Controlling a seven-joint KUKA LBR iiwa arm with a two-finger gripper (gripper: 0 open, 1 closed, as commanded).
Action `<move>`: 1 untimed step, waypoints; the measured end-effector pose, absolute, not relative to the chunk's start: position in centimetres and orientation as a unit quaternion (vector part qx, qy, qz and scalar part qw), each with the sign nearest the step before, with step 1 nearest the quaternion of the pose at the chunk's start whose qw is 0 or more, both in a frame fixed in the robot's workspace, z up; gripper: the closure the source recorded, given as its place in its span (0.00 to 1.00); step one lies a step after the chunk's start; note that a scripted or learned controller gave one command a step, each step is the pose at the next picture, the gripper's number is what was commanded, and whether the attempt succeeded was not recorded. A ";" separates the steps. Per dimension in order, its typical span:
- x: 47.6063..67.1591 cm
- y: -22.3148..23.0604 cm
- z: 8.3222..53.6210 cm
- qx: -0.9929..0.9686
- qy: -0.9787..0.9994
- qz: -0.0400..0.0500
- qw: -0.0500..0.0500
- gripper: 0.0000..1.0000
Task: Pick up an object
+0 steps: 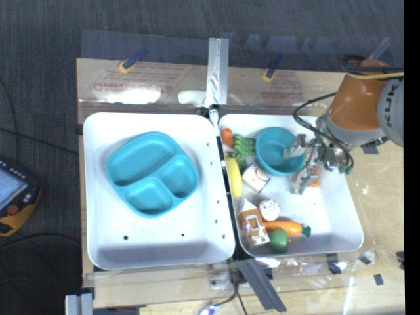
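two bins side by side on the bench (131,77). left bin (98,228): a divided tray (152,172) near its centre. right bin (341,222): a bowl (275,151) toward the back, the gripper (303,166) at the bowl's right edge; a banana (233,176) along the left wall, a carrot (283,227) and a small box (252,227) near the front.
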State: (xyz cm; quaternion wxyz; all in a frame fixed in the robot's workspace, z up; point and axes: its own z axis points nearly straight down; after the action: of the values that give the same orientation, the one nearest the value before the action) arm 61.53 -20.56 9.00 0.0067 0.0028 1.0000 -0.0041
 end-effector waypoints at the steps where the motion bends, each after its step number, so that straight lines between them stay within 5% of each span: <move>1: 63.3 -18.0 9.0 -0.021 1.000 -0.004 0.005 0.00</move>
State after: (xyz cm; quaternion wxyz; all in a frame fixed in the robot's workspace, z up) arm 63.33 -18.01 9.03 0.0050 -0.0215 0.9997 -0.0039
